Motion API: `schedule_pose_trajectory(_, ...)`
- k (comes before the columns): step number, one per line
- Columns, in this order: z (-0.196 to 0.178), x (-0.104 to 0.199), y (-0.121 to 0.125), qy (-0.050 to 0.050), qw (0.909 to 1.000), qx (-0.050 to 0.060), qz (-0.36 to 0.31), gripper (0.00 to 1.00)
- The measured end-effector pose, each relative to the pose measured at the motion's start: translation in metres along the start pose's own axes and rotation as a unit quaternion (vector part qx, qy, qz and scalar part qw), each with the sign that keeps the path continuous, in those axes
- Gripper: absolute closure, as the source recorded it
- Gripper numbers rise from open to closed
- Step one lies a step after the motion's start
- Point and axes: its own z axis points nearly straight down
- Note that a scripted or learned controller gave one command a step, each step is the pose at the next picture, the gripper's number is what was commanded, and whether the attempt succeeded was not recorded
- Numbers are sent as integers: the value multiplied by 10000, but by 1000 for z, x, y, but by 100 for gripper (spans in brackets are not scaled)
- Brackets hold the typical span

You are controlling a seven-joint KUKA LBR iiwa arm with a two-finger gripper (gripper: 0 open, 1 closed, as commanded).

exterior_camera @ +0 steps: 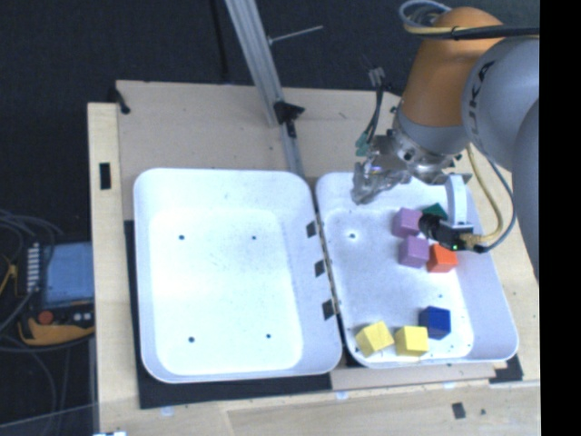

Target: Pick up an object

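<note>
- The grey arm with its orange band [445,57] is reaching in from the right, and its gripper [370,187] is hanging over the far left corner of the right bin [381,284].
- The fingers are blurring into the white bin wall, so I cannot tell whether they are open or closed, and nothing is showing between them.
- Two purple blocks are lying just right of the gripper, the upper purple block [408,222] and the lower purple block [414,252] almost touching each other.
- An orange block [442,258] is sitting just beside the lower purple one, with a green block [435,212] partly hiding behind the arm's wrist gear.
- A blue block [436,321] is resting near the bin's near right corner, close to two yellow blocks, the left yellow block [373,338] and the right yellow block [411,340].
- The left bin [222,271] is sitting alongside on the table [209,121].
</note>
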Motion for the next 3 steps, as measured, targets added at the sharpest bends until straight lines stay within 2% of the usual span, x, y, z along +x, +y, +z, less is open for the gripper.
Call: schedule_pose_trajectory(3, 7, 149, -47, 8, 10000, 4, -10, 100)
